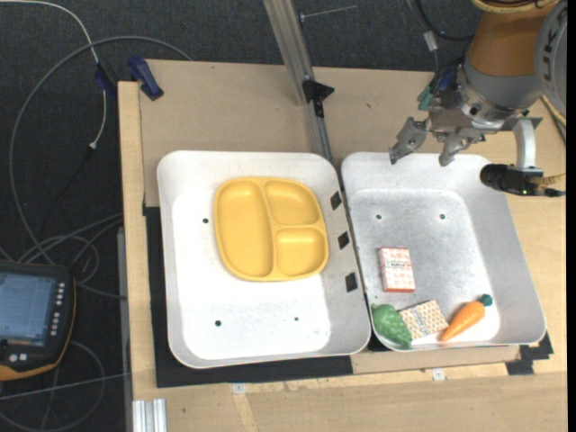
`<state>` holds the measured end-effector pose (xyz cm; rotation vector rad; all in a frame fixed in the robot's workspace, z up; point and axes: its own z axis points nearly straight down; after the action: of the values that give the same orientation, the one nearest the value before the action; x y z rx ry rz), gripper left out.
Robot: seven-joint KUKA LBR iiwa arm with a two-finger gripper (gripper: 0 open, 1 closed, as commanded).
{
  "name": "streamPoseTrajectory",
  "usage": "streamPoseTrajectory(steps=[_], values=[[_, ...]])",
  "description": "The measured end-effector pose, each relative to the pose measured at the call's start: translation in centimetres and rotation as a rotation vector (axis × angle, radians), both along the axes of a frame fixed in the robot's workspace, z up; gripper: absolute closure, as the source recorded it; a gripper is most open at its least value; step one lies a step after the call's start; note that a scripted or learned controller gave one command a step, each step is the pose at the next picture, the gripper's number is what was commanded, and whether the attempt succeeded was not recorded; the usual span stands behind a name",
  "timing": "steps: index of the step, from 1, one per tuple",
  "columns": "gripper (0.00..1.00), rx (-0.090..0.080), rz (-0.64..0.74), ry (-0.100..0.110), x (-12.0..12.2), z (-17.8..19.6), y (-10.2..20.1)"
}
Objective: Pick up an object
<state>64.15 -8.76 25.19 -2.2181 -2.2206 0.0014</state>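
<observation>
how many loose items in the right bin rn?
4, all at its near end: small pink box mid-bin, green vegetable in the near-left corner, patterned packet beside it, carrot to the right. Something could hide beneath them.

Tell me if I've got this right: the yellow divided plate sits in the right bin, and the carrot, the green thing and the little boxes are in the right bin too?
Not quite. The camera view shows the yellow divided plate in the left bin. The carrot, the green thing and the little boxes are indeed in the right bin.

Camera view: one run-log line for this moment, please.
hand: open, above right bin's far edge | holding: nothing | right bin: carrot, box | left bin: yellow tray
</observation>
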Motion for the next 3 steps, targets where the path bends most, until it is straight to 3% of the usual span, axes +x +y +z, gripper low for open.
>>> streamPoseTrajectory(steps=[1,3], values=[[0.00,0.000,0.000,0.000,0.0,0.0,0.0],[0.00,0.000,-0.002,0.006,-1.1,-11.6,0.5]])
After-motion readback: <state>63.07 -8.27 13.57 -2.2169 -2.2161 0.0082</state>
